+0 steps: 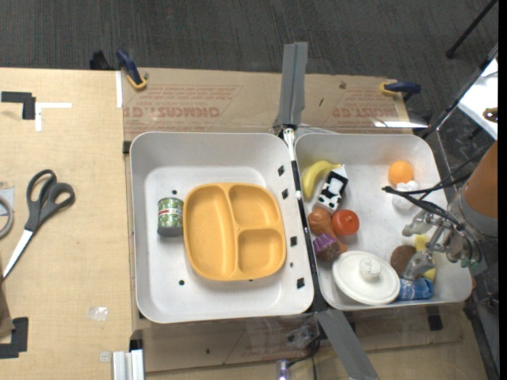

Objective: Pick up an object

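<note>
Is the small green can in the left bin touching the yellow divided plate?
Touching. In the camera view the green can sits against the left rim of the yellow plate, with no white bin floor between them.

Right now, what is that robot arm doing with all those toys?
The robot's hand is down in the right bin, near the brown thing and the white lid. I can't tell that it holds anything yet. A banana, an orange ball and a tomato lie there too. The left bin holds a yellow tray and a small can.
</note>
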You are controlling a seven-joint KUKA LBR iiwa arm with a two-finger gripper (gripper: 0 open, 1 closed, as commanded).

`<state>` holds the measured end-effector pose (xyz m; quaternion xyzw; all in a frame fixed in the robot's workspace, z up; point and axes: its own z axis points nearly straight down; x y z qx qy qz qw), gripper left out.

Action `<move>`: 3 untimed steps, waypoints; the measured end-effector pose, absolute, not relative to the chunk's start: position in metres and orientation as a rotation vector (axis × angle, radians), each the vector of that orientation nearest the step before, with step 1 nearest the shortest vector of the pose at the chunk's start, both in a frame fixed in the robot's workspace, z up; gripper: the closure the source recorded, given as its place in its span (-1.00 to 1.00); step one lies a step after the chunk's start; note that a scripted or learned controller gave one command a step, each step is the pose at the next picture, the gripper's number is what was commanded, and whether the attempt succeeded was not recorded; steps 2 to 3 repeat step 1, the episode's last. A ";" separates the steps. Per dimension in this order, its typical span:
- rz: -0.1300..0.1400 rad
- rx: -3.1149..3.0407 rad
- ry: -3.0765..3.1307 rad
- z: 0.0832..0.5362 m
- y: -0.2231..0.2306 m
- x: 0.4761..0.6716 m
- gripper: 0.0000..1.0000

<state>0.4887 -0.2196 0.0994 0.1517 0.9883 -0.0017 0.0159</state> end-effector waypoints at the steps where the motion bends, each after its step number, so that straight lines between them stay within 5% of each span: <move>1: -0.006 0.437 3.078 0.100 -0.220 0.489 -1.00; 3: -0.006 0.437 3.078 0.100 -0.220 0.489 -1.00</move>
